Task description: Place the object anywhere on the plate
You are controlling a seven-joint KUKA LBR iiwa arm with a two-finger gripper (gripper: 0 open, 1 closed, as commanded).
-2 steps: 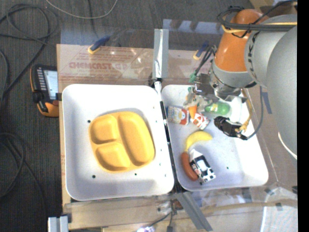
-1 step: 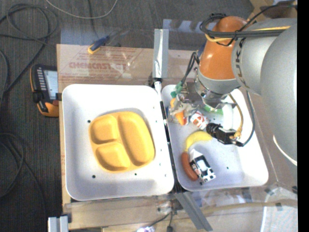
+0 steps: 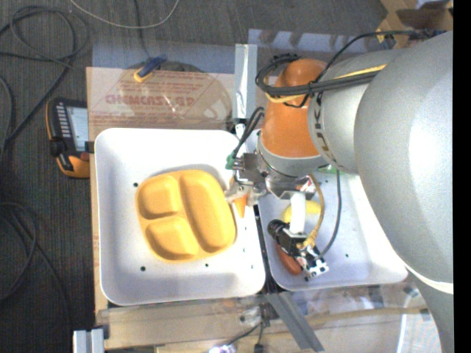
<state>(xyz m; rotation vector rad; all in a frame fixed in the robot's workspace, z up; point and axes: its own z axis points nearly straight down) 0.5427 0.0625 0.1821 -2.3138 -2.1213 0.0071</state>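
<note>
A grey arm with an orange band [image 3: 291, 116] is seen reaching in from the right, and much of the right white bin [image 3: 368, 267] is covered by its bulk. The pincer [image 3: 241, 191] is placed over the inner edge of the left shallow white bin [image 3: 118, 168], just beside the yellow three-compartment plastic plate [image 3: 184, 213]. A small orange piece [image 3: 238, 207] is seen under the pincer at the plate's right rim; whether it is held cannot be told, nor how the pincer stands. In the right bin a yellow object [image 3: 309, 212] and a reddish-brown one [image 3: 288, 260] are partly hidden by cables. An orange-and-black handheld device [image 3: 68, 134] lies left of the worktop [image 3: 147, 94].
</note>
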